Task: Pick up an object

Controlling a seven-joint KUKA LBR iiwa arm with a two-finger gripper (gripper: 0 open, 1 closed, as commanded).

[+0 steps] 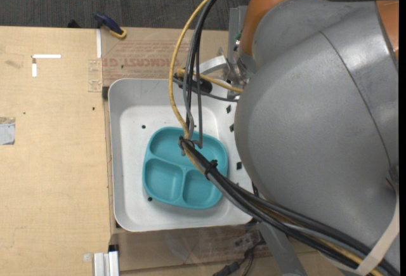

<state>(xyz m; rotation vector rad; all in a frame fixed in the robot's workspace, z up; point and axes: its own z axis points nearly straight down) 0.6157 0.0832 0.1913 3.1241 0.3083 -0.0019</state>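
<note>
From the camera view above the light wooden table (pixel 51 141), a shallow white plastic bin (pixel 127 205) is sitting near the middle of the frame, and a teal plastic plate divided into three compartments (pixel 168 176) is lying flat inside it, toward the bin's lower half and apart from the left wall. The large grey arm with its orange band (pixel 317 110) is looming in from the right and covering the right part of the bin (along with whatever lies beyond it), while a bundle of black and yellow cables (pixel 190 78) is looping down from the wrist and hanging across the plate's upper right rim. The jaws themselves are hidden under the arm's body and the cables, so I cannot tell whether they are spread, pressed together or pinching anything; nothing is visibly being lifted, and the plate is resting on the bin floor. As a judgement, the arm seems to be working in the approach or descent stage of the pick, positioned over the plate's upper right edge. The next move is probably calling for a grip on the plate's raised rim or a divider ridge, since the flat, wide body is offering little else to pinch, followed by a straight lift clear of the bin walls.
</note>
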